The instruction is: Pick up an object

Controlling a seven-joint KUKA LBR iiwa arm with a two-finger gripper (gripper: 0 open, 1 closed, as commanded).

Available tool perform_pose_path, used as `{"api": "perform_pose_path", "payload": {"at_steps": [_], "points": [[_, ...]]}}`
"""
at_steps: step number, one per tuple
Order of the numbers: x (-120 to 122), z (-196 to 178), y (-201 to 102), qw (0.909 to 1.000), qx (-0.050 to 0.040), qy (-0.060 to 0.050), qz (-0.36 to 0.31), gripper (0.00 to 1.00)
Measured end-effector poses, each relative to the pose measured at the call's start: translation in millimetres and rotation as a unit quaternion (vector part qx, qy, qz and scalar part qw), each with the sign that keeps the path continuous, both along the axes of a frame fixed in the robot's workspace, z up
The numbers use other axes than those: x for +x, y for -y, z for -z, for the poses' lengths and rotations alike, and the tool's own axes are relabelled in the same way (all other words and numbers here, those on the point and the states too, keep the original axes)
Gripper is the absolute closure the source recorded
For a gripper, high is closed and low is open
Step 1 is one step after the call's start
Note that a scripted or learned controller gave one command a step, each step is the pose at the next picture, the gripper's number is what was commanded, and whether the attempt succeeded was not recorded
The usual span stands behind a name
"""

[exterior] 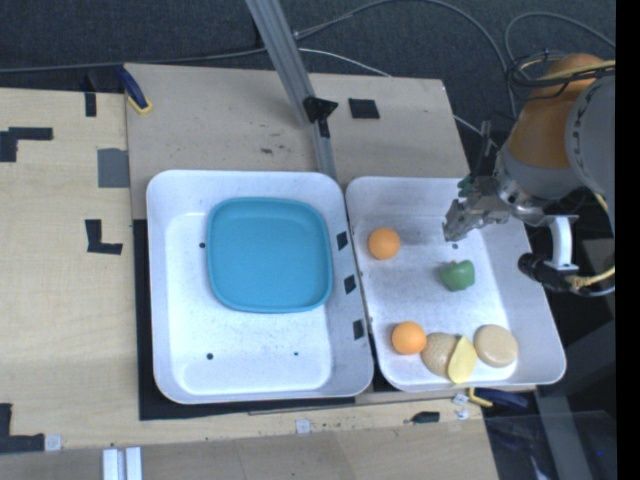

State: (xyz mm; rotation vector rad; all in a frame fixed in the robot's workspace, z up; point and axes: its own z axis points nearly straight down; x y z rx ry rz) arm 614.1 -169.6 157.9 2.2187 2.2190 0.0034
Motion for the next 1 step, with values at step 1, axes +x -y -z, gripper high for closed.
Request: {"api": "perform_pose_path", "payload": {"at_steps": [1], "points": [[-0.8, -62.7, -0.6, 1.0000, 0.0000, 0.000, 0.000, 1.00]]}}
